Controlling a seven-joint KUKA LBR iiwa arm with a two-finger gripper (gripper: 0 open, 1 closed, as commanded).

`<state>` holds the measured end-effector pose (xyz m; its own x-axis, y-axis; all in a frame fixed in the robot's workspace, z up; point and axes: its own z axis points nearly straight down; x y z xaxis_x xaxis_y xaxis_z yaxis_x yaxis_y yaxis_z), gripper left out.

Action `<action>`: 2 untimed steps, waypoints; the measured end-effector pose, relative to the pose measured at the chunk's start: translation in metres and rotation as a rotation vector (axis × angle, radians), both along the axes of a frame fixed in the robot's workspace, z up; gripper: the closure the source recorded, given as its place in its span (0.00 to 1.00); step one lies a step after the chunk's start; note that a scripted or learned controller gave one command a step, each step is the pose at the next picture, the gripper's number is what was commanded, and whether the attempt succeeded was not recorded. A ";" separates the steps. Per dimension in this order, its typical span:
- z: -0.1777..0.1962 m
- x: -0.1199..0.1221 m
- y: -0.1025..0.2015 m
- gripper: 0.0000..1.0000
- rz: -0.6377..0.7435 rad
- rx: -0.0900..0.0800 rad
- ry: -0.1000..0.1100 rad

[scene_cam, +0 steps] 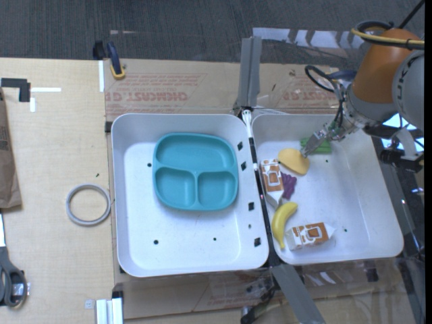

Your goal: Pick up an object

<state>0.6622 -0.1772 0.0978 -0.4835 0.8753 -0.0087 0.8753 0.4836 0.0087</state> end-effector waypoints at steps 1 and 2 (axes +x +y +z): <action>0.000 0.000 0.000 0.00 0.000 0.000 0.000; 0.147 -0.002 -0.011 0.00 0.029 0.001 0.007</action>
